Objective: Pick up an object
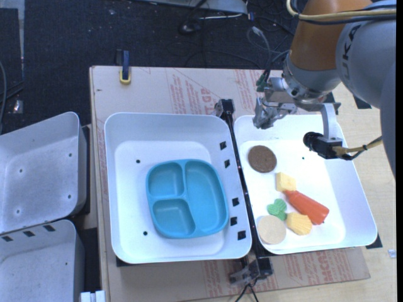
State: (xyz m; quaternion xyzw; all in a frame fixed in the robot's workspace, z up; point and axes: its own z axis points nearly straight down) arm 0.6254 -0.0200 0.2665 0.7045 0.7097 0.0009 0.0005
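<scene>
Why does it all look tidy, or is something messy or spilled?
Nothing stands out. The blue tray lies flat in the left bin, and the toy food sits loosely grouped in the right bin. The gripper hovers above.

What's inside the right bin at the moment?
The right bin holds a brown disc, a yellow block, an orange carrot-like piece, a small green piece, a yellow ridged piece and a pale disc. The gripper covers its far corner.

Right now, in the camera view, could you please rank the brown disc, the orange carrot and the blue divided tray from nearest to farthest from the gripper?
Measured from the gripper:
1. Brown disc, just below it, in the right bin.
2. Orange carrot, lower in that bin.
3. Blue divided tray, over in the left bin.
</scene>
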